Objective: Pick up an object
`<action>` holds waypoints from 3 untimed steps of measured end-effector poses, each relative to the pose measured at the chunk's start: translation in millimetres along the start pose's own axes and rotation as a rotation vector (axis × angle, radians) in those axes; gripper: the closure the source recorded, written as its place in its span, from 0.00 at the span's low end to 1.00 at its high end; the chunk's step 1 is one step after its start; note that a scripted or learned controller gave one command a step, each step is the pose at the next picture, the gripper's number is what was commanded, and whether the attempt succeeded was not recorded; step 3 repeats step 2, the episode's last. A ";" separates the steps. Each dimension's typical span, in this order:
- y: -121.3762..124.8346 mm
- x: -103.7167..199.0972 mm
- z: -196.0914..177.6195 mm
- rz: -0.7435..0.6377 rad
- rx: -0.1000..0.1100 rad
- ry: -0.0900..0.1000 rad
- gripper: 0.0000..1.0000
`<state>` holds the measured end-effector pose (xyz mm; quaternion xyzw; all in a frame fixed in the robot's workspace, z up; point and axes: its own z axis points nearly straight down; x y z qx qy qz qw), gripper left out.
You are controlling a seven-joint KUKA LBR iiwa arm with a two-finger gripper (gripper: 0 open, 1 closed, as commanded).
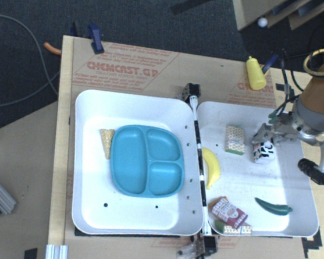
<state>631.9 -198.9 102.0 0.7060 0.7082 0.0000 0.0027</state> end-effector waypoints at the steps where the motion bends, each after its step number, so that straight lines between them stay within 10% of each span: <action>1: -11.3 66.0 12.7 0.002 -0.005 0.002 1.00; 2: 0.2 161.7 -83.8 0.002 0.002 0.005 1.00; 3: 0.2 161.7 -83.8 0.002 0.002 0.005 1.00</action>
